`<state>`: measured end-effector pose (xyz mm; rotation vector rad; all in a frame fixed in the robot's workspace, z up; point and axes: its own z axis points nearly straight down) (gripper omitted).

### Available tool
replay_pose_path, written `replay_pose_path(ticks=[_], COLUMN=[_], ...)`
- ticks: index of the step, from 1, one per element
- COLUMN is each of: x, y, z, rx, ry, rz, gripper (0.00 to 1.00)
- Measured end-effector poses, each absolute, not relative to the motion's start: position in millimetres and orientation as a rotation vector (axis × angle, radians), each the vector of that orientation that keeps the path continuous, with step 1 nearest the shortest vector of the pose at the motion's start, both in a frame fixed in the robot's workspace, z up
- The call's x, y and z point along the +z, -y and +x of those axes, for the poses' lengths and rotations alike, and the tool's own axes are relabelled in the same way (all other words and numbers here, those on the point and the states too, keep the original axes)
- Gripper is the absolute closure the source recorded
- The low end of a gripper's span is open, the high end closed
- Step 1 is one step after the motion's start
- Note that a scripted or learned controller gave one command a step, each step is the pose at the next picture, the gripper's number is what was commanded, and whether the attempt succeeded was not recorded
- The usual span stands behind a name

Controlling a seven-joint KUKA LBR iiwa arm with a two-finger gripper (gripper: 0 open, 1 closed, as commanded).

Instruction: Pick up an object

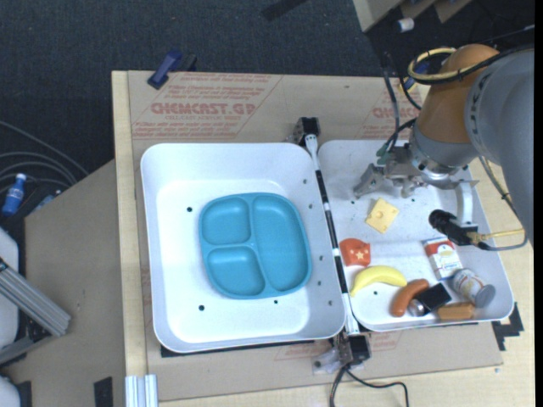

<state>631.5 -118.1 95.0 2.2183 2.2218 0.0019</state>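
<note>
1. Blue divided plate point(254, 245) sits in the left bin point(161, 185).
2. Blue clip point(165, 69) lies at the board's point(221, 104) far edge.
3. Cables point(34, 155) trail at left.

We see two bins side by side on the bench point(246, 100): the left bin point(170, 303) holds a divided plate point(253, 244) near its middle, and the right bin point(501, 278) holds everything else. At the far end of the right bin the gripper point(389, 179) hangs over the floor, with the arm point(475, 100) reaching in from the right behind it. Just near of the gripper lies a cheese wedge point(382, 216). Nearer still, by the dividing wall, sits a tomato piece point(355, 251), with a banana point(377, 276) just near of it. Right of the banana lies a sausage point(408, 295), and a small carton point(442, 257) lies toward the right wall.
</note>
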Motion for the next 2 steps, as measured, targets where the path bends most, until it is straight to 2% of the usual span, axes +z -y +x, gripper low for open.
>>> replay_pose_path(ticks=[1, 2], x=[85, 95], y=[93, 93], z=[613.1, 613.5], rx=[-0.001, 0.000], ry=[-2.224, -2.223], rz=[2.221, 2.222], gripper=[0.00, 1.00])
